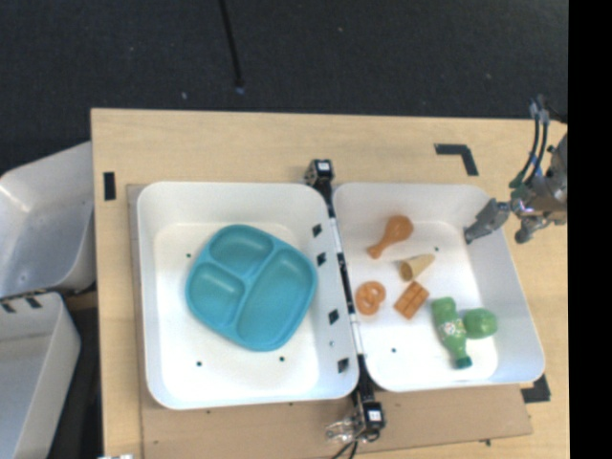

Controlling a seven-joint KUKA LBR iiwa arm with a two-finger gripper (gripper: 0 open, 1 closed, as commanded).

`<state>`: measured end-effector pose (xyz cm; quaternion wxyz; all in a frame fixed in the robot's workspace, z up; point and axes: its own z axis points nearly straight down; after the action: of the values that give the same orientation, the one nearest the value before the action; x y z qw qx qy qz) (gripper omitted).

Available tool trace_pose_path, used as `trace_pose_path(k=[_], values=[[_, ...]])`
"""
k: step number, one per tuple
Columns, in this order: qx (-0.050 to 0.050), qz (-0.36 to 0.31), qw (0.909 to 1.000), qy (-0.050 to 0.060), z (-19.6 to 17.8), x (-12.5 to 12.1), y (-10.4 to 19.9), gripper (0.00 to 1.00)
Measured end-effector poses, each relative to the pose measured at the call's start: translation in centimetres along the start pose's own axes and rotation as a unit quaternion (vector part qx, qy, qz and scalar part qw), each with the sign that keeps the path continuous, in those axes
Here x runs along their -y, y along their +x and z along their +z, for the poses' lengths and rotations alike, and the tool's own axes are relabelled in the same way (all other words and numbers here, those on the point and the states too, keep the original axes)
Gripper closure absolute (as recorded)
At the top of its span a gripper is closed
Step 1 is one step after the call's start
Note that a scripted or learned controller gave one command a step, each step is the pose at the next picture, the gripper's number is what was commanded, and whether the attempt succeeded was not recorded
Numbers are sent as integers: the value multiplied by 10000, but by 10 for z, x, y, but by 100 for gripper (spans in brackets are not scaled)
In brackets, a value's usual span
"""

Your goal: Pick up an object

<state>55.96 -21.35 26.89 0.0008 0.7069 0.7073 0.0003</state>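
The toy food pieces are lying loose in the right bin [497,352], none of them in contact with the hand. A tan drumstick [390,235] is resting near the middle of that bin, with a pale wedge [417,267] just below and to its right. An orange ring [370,297] is sitting beside an orange waffle piece [411,300], the two near each other but apart. A green bottle [450,331] is lying toward the near right corner, with a green round piece [481,323] touching its side. The hand [507,220] is hanging over the far right edge of the right bin, its two fingers spreading wide with nothing between them. The left bin [153,352] is holding a blue divided plate [251,286], lying flat near its middle. Both bins are sitting side by side on the wooden worktop [239,142].
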Motion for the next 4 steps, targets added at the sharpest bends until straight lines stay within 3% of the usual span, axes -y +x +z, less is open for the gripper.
trace_pose_path(k=[3,4], values=[[4,16,10000,16,170,3,-9,0],[11,29,10000,-16,156,1,-10,100]])
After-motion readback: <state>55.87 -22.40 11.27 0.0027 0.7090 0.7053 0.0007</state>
